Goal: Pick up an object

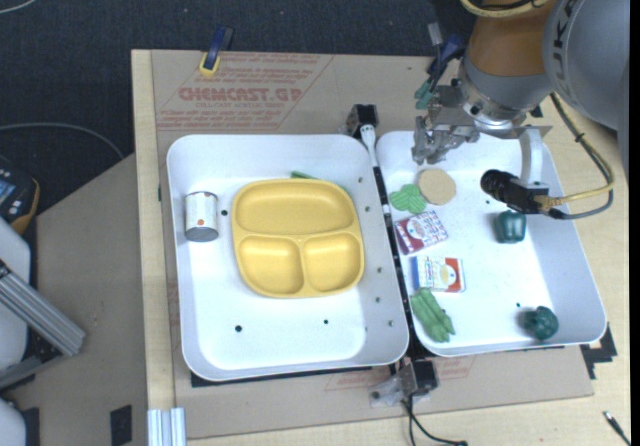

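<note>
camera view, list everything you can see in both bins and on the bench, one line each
white bins: 2, white, side by side on the bench
divided plate: 1, yellow, middle of left bin
small can: 1, silver with red dot, left bin, left of the plate
round disc: 1, tan, right bin, top
leafy toy: 1, green, beside the disc
small cartons: 2, red and white, right bin's left side
bean-like toy: 1, green, right bin, bottom left
pepper-like toy: 1, green, right bin
dark green lump: 1, bottom right corner
end effector: 1, grey, above the disc
</note>
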You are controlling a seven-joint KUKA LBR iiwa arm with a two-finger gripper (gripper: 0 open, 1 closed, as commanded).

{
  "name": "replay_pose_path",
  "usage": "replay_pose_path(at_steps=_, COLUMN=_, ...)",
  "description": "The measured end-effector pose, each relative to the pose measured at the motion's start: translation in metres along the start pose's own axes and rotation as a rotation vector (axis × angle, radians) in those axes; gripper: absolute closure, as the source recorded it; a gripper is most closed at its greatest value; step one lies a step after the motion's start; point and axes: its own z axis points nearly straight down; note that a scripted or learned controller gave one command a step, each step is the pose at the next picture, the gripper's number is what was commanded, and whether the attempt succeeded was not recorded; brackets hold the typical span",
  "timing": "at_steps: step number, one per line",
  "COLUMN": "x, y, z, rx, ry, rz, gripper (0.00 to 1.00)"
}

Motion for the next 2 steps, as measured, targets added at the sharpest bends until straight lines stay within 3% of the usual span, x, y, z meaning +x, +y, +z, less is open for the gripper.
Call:
replay_pose_path(at_steps=1, x=0.047, y=-0.012, z=-0.011, rx=-0.002, ry=0.001, rz=-0.001, gripper=1.0)
replay_pose_path(at_steps=2, x=0.071, y=-0.014, z=-0.014, rx=-0.005, ry=-0.001, rz=0.001, gripper=1.0)
